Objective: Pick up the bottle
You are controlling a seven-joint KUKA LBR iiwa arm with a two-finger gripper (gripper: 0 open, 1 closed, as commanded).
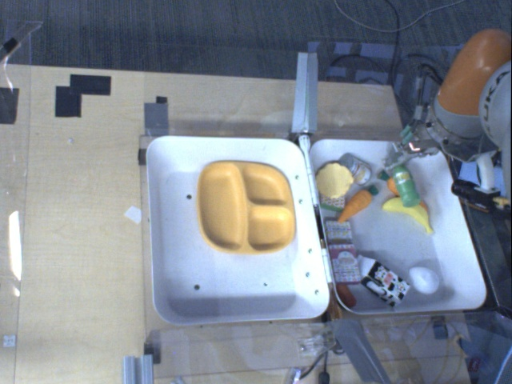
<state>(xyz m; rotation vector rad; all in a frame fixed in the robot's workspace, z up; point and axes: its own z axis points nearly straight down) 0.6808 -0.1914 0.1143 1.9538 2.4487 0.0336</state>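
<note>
Your bottle [406, 187], green with an orange cap, lies in the upper right of the right bin [460, 294], its long axis running from upper left to lower right, touching the yellow banana [410, 213] below it. The gripper [404, 157] hangs just above and slightly left of the cap end; whether it is parted or closed cannot be told. In my judgement, 1 short descent toward the lower right decides the pick.

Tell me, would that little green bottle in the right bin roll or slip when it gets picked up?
Probably. The green bottle lies on its side against the banana, and its rounded body would likely roll if nudged. It looks like smooth plastic, so it may slip in the tool. Being small, it is probably light.
</note>
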